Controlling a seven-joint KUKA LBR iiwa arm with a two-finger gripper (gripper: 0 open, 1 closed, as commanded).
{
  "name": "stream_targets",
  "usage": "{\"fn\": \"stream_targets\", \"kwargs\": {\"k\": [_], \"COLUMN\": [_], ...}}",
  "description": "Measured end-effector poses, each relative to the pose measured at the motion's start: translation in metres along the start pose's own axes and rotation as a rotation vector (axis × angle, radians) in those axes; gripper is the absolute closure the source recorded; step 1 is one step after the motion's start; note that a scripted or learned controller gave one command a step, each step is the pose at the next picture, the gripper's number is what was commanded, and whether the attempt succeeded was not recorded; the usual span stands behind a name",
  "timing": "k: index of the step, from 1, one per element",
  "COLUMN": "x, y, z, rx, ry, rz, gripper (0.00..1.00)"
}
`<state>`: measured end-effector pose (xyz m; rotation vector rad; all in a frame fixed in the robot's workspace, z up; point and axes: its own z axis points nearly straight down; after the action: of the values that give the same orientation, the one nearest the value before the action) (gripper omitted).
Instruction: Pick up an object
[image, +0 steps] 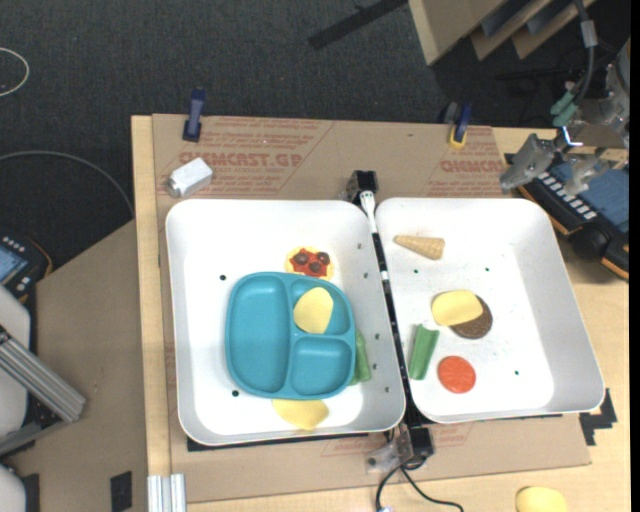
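Note:
The right bin (535, 250) holds a tan cone (420, 245), a yellow and brown piece (463, 313), a green stick (423, 351) and a red disc (457, 374). In the left bin (200, 250) lies a blue divided plate (265, 335) with a yellow piece (313, 310) in its upper right compartment. A small pizza-like piece (310, 263) lies just above the plate, another yellow piece (301, 411) pokes out below it, and a green strip (361, 358) lies along its right side. My gripper (527, 160) hangs outside the right bin's far right corner, away from all the objects.
A small white block (190, 177) rests on the cardboard beyond the left bin. Blue clamps (194, 113) (460, 124) grip the board's far edge. A black bar (375, 245) runs between the bins. A yellow object (540, 498) lies off the board at the bottom right.

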<state>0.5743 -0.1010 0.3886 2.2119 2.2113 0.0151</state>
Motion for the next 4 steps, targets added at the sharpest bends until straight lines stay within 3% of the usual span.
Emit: {"fn": "stream_targets", "kwargs": {"k": [1,2,3,4], "x": [0.025,0.095,0.097,0.143], "y": [-0.043,-0.061,-0.053,-0.101], "z": [-0.158,0.022,-0.112,0.107], "rx": [-0.005,0.035,-0.001,0.037], "ry": [0.001,0.005,0.003,0.003], "rz": [-0.004,-0.007,-0.002,-0.002], "gripper": [0.00,0.00,0.00,0.00]}}
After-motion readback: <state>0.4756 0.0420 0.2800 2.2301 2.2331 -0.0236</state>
